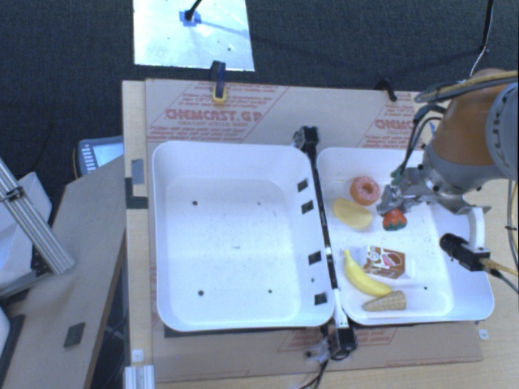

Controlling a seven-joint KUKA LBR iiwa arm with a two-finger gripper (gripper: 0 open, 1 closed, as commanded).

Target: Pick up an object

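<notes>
The arm's wrist hides much of the gripper [397, 205]; its fingers seem clenched on a small red strawberry [395, 220], though that is hard to make out. Two white bins sit on the table. The right bin [466, 302] also holds one doughnut [365, 190], one yellow lemon [353, 213], one banana [362, 275], one carton [384, 262] and one cone [384, 301].

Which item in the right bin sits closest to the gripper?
The small red strawberry-like toy, right under the gripper. The doughnut, the banana and the cone lie farther off.
</notes>
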